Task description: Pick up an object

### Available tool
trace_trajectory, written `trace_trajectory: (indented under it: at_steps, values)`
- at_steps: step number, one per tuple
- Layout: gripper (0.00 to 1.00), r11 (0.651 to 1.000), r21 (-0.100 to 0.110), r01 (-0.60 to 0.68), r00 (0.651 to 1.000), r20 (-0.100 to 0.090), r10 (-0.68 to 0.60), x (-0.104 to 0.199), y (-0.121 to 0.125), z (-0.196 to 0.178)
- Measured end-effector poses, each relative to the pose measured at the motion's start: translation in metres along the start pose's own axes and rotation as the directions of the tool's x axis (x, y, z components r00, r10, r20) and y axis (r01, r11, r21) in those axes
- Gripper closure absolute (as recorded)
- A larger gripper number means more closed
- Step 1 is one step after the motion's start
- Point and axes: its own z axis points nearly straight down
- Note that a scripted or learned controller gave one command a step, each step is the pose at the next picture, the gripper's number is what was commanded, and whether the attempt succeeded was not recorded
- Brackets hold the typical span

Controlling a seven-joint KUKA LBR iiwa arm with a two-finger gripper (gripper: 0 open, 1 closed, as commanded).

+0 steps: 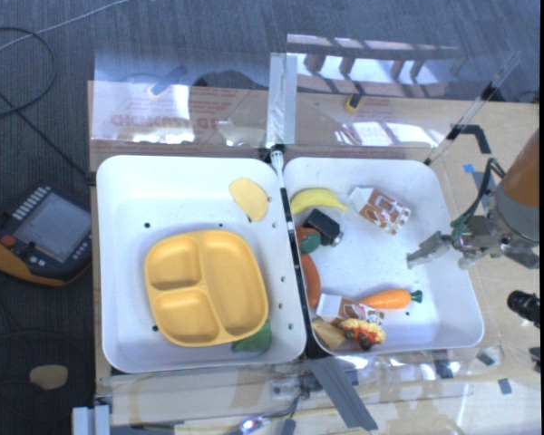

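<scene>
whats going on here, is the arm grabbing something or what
A grey arm with an orange band reaches in from the right, its gripper over the right side of the right white bin. Nothing shows between the fingers. The toy orange carrot, yellow banana and small printed carton lie loose in that bin. The left white bin has a yellow divided plate in it.

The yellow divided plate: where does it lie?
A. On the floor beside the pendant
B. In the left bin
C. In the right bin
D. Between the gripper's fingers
B: the yellow divided plate lies flat in the left bin, apart from the carrot in the right bin.
</scene>
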Motion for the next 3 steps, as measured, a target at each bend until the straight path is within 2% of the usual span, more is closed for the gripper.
trace_trajectory:
  at_steps: [1, 2, 3]
  values:
    - [0.00, 0.995, 0.001, -0.099, 0.995, 0.002, 0.099, 0.016, 0.092, 0.053]
    - [0.00, 0.990, -0.010, -0.139, 0.990, 0.008, 0.139, 0.039, 0.131, 0.090]
    - [1.00, 0.990, -0.001, -0.138, 0.990, 0.013, 0.138, 0.038, 0.129, 0.081]
